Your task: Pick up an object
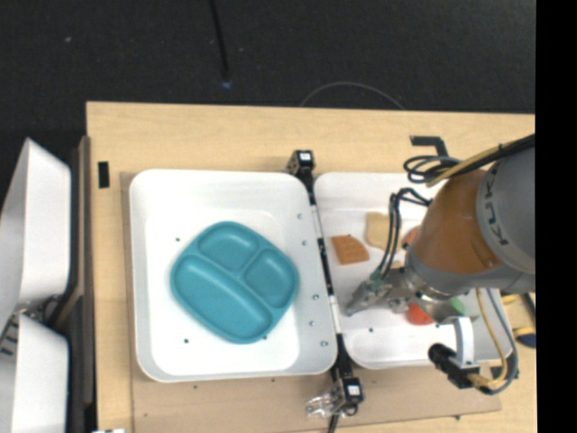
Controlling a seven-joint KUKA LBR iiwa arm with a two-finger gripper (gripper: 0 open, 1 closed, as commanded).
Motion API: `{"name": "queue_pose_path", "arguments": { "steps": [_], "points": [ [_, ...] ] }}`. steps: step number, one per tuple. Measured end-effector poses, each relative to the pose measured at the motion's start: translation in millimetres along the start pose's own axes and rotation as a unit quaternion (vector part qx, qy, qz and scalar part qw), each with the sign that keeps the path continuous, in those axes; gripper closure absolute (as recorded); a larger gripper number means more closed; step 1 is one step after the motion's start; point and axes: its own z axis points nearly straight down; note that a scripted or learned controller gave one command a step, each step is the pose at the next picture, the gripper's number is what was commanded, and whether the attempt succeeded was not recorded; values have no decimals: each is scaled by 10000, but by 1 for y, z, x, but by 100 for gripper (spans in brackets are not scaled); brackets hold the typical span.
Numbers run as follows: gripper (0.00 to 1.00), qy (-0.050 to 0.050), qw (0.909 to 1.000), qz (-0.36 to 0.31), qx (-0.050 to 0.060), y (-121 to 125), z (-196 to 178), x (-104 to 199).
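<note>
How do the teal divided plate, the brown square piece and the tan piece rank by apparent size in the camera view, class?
1. Teal divided plate, by far the largest.
2. Brown square piece and tan piece: they look alike, and the arm hides part of the tan one, so no ranking.

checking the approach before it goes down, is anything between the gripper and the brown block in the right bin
Nothing visible stands between them. The gripper is just below the brown block over bare floor of the right bin; the tan block sits beyond it.
</note>
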Motion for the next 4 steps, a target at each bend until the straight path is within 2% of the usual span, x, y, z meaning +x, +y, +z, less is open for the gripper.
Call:
{"name": "queue_pose_path", "arguments": {
  "steps": [1,2,3,4],
  "points": [
    [100,5,10000,27,-32,2,-14,0],
    [100,-4,10000,-24,-57,11,-75,1],
    [100,-3,10000,-25,-53,18,-120,3],
    [100,-4,10000,-27,-58,11,-179,4]
  ]
}}
